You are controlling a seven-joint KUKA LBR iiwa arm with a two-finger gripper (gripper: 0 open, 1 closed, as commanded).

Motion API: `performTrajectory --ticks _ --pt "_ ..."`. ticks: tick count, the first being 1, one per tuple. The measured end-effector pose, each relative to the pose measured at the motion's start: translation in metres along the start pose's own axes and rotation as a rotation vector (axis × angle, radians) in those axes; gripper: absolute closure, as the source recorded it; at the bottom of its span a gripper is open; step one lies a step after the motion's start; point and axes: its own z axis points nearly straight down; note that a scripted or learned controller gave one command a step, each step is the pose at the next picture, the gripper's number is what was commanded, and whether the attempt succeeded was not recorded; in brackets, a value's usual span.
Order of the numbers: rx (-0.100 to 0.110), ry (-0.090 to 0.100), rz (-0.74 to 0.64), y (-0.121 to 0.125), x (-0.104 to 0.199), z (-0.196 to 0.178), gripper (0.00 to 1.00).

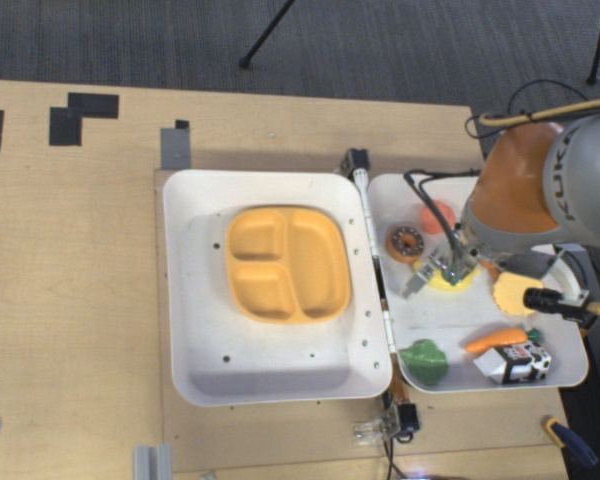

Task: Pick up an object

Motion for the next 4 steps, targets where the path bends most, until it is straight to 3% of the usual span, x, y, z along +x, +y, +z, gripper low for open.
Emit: performTrajectory --ticks 1,2,3,4 --pt "-0.003 -0.003 0.114 -0.045 0.009 -0.001 0.0" --pt "0.004 0.002 0.173 0.008 -0.009 0.001 0.0" --pt "-0.006 -0.009 -0.01 -0.022 0.017 -0.001 0.0" --pt "0.01 0.009 -0.019 -0.003 0.004 0.001 0.0"
